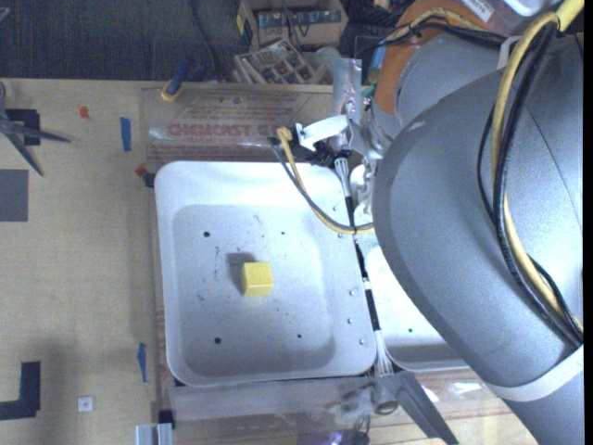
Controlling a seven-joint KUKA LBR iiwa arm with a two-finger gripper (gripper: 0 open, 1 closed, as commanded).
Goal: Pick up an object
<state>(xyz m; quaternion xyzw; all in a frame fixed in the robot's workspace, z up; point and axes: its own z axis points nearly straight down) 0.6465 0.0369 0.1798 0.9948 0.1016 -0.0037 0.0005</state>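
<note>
Your yellow cube lies near the middle of the left white bin, grey arm bulking over the right bin, yellow cable draped across the left bin's far right corner, claw state impossible to tell.

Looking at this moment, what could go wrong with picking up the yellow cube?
1. The yellow cube lies alone on the smooth floor of the left bin; a slightly off-centre grasp may push it away.
2. The yellow cable hangs loose over the bin's rim and might snag during descent.
</note>
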